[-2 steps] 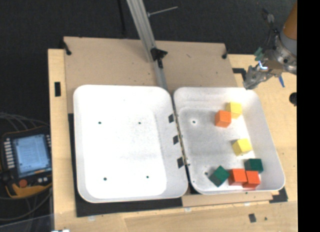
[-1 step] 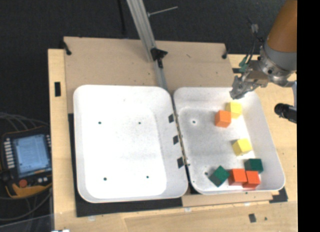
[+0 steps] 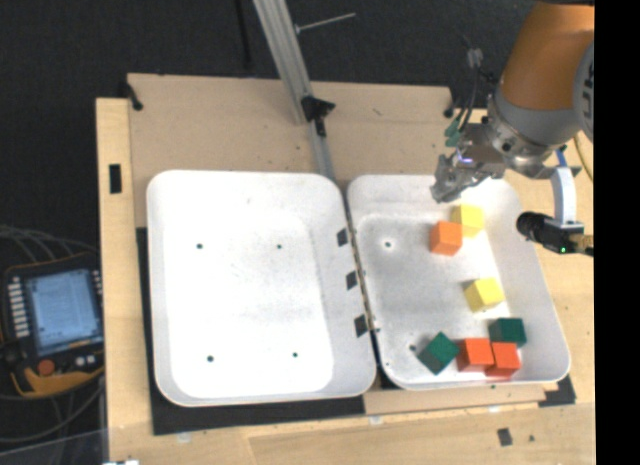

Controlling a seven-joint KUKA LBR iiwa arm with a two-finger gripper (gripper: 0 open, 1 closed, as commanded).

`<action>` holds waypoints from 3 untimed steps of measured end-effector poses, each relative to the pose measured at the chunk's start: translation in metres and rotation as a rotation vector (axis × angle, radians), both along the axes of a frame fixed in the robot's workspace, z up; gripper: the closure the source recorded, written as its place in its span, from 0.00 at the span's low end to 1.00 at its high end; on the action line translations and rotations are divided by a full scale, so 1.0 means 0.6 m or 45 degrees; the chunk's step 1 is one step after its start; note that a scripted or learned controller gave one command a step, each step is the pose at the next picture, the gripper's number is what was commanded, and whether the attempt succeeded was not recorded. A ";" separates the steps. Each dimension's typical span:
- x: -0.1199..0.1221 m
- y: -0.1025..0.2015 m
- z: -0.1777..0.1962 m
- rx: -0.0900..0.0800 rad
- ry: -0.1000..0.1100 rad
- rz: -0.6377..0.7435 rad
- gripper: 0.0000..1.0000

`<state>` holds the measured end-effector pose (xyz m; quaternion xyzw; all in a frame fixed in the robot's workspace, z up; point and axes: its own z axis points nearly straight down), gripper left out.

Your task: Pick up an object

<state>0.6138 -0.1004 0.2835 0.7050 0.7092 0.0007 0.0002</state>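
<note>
In right bin [image 3: 400, 283]: fingers [image 3: 447, 189] above yellow block [image 3: 467, 218], orange block [image 3: 446, 238] adjacent; spread indiscernible.

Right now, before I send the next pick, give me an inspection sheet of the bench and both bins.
Surface: wooden bench bearing two white bins side by side, left bin and right bin.
Job's things: all in the right bin: yellow block touching orange block; second yellow block alone; near the front, green block, two orange blocks, dark green block clustered.
Clutter: nothing seen.
Gripper: gripper over the right bin's far edge, beside the yellow block, holding nothing visible.
Cables: wires on the wrist; cables at far left.
Surroundings: metal rail, handheld pendant, dark floor.
</note>
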 end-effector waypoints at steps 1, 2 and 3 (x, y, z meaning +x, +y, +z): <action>-0.030 0.073 0.001 0.000 0.001 0.000 1.00; -0.047 0.139 -0.013 0.000 0.002 0.000 1.00; -0.079 0.218 -0.015 0.001 0.002 0.001 1.00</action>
